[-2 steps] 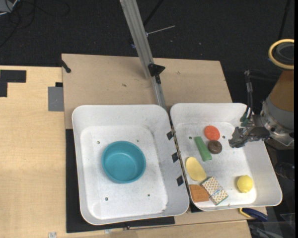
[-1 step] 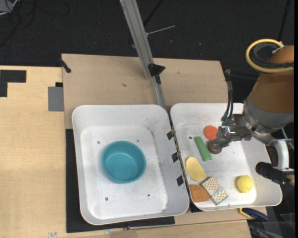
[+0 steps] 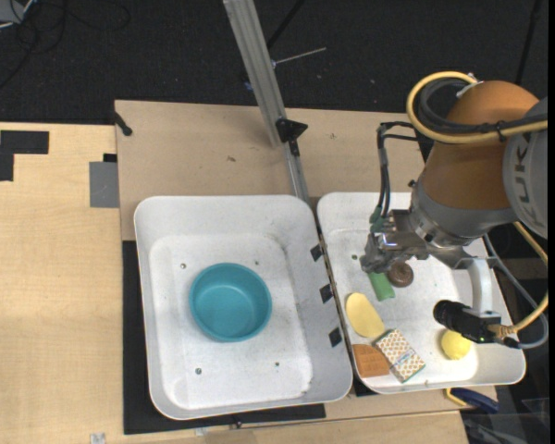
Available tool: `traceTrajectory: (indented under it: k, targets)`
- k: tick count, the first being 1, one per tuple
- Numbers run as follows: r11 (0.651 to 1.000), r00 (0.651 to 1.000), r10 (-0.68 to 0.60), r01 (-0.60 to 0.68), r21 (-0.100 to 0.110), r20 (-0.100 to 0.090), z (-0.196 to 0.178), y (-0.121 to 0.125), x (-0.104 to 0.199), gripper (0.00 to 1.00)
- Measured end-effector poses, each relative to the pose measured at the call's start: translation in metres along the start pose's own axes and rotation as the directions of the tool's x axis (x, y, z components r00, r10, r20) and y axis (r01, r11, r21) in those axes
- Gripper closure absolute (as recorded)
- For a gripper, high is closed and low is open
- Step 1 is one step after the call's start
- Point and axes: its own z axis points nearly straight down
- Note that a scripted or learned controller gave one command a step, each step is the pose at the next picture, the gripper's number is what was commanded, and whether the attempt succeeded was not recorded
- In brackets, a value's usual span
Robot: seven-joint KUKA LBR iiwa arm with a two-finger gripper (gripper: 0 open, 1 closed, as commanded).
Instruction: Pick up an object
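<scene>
1. You will find the arm (image 3: 481, 169) reaching in from the right of the frame. Its end effector (image 3: 386, 259) is low over the upper left part of the right bin (image 3: 350, 218).
2. You cannot tell from this view whether the end effector is open or closed, and nothing can be seen gripped in it.
3. Look just below the end effector for a short green piece (image 3: 382, 286). It lies in the right bin, its upper end meeting the end effector's tip in this view. A small brown round piece (image 3: 402, 274) sits just beside it to the right.
4. Further down the frame in the same bin lies a yellow banana-shaped piece (image 3: 363, 314), near the bin's left wall.
5. Below that are a small patterned box (image 3: 400, 353) and a flat orange-brown block (image 3: 372, 363). They lie side by side against the bin's lower edge.
6. A yellow ball (image 3: 455, 345) sits in the lower right part of the right bin, well apart from the green piece.
7. The left bin (image 3: 166, 239) holds a teal bowl (image 3: 229, 302), upright and left of the bin's centre.
8. Both bins rest side by side on the table (image 3: 194, 146).
</scene>
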Motion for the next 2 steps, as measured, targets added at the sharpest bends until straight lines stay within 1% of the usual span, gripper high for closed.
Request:
traceTrajectory:
  k: [1, 2]
  targets:
    - [1.000, 1.000, 0.000, 0.000, 0.001, 0.000, 0.010, 0.017, 0.059, 1.00]
    - [1.000, 1.000, 0.001, -0.001, 0.001, 0.001, 0.024, 0.039, 0.108, 1.00]
